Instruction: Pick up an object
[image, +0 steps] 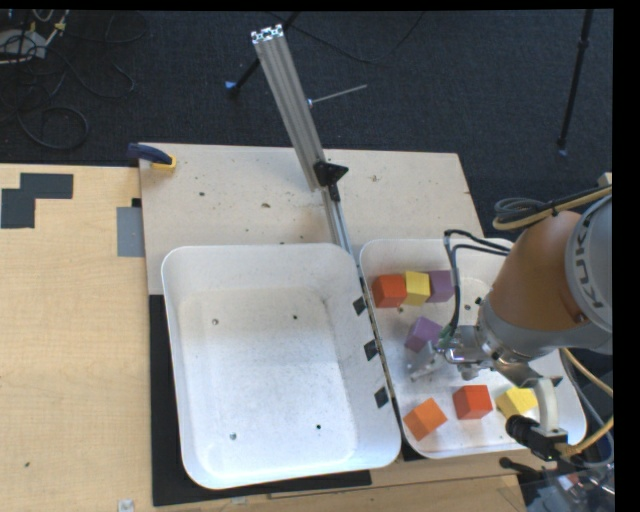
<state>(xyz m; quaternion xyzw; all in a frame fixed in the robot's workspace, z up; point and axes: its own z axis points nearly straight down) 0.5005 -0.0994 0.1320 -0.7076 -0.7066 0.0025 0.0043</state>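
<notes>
Blocks: seven small cubes lie in the right bin (395, 440), all on its floor.
Back row: an orange-red block (389, 290), a yellow block (417, 286) and a purple block (440, 285) sit side by side, touching, near the bin's far wall.
Middle: a second purple block (423, 333) lies tilted, just beside the hand.
Front row: an orange block (427, 417) sits near the front rim, a red block (472, 402) to its right, and another yellow block (519, 402) beyond that, partly covered by the arm.
Hand: the hand (432, 362) is low inside the right bin, between the tilted purple block and the front row; its metal fingers point toward the left bin. Whether the fingers are spread or pressed together I cannot tell, and no block shows between them.
Arm: the arm (545, 285), with its orange band, comes in from the right and hangs over the right bin's far side.
Left bin: the left bin (200, 270) stands touching the right one along a shared edge marked with black clips.
Counter: both bins rest on a pale counter (240, 190), which also bears a slanted aluminium bar (292, 100) and a small blue and yellow clamp (152, 156) at its far left corner.
</notes>
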